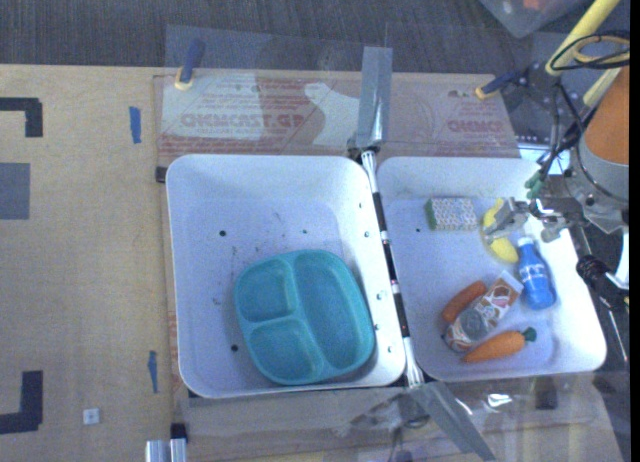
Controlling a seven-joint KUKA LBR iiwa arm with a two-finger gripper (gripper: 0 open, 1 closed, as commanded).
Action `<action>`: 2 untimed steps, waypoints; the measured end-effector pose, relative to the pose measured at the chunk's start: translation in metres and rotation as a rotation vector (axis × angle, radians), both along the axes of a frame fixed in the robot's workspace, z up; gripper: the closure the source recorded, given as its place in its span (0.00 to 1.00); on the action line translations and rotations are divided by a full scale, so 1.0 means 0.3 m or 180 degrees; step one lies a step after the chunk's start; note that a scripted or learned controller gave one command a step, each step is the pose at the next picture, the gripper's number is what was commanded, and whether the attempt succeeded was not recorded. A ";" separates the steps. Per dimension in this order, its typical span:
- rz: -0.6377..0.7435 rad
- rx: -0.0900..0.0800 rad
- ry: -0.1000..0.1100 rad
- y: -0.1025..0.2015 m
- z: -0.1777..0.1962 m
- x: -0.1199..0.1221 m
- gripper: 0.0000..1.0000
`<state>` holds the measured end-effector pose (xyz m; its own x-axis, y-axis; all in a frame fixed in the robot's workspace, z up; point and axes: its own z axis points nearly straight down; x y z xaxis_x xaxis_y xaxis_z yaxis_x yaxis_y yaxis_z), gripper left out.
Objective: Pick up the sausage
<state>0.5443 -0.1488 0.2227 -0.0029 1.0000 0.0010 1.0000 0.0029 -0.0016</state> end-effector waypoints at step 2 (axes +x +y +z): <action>-0.0621 0.0003 0.0010 0.209 -0.129 -0.151 0.00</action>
<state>0.4990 -0.0862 0.1840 0.1910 0.9816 0.0016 0.9816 -0.1910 -0.0046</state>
